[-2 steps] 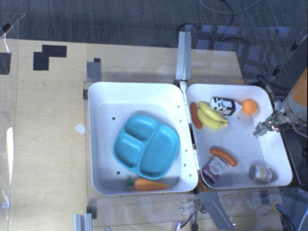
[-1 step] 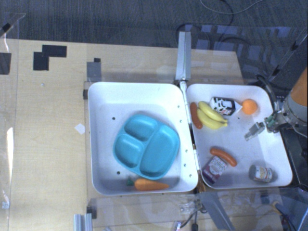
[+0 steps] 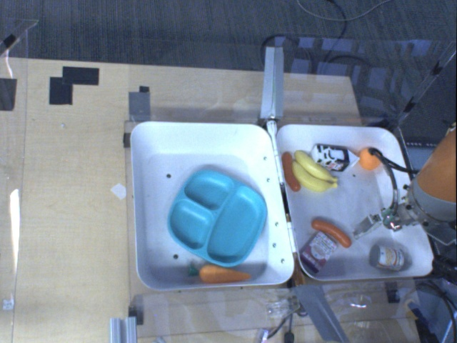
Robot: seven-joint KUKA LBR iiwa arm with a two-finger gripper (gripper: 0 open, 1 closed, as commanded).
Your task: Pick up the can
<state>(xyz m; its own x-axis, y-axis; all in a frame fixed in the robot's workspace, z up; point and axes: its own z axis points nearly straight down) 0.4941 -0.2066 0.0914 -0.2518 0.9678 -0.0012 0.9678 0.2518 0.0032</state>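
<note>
Gripper [image 3: 373, 224]: low over the right bin [image 3: 357, 266], fingers look slightly spread with nothing between them, though they are small and hard to read.
Arm: cut off at the right edge past the orange band.
Can [image 3: 389, 256]: on its side near the bin's front right corner, just beside the gripper.
Approach: I judge it best to shift over the can's middle and close across its round body.
Label: too blurred to read.

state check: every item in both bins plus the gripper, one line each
can: on its side, right bin, not gripped
gripper: low above right bin, just above can, holding nothing
bananas: lying flat
hot dogs: two, lying apart
blue divided plate: flat, left bin
carrot: lying beside plate
</note>
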